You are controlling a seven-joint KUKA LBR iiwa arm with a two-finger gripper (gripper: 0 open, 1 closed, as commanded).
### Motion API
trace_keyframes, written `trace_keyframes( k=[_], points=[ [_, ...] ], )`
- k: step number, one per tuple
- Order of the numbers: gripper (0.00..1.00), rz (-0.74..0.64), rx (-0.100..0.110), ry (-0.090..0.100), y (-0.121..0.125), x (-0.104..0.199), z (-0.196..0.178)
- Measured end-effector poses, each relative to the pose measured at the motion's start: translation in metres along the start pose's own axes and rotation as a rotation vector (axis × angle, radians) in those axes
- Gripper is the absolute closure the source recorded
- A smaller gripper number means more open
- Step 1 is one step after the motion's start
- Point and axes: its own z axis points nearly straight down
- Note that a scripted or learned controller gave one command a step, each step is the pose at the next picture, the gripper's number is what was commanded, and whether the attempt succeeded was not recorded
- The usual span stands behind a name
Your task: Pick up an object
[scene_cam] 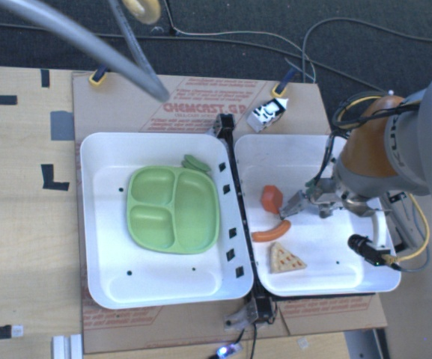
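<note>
Camera view: the end effector (289, 209) hangs low in the right bin (350, 275), state indiscernible, its tip just beside the red object (272, 197) and the sausage (271, 232), near that bin's left edge.

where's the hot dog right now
In the camera view, the hot dog lies in the right bin near its left wall, between the red piece and the pizza slice, just below the claw.

Glossy white plastic bins (96, 200) sit on matt brown cardboard (201, 99)
</note>
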Motion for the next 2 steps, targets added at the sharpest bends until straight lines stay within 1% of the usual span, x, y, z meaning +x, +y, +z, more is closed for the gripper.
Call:
trace_keyframes(
  k=[1,2],
  points=[
    [1.0,0.0,-0.003,-0.002,0.001,-0.001,-0.013],
    [1.0,0.0,-0.002,0.002,0.01,-0.002,-0.059]
  ],
)
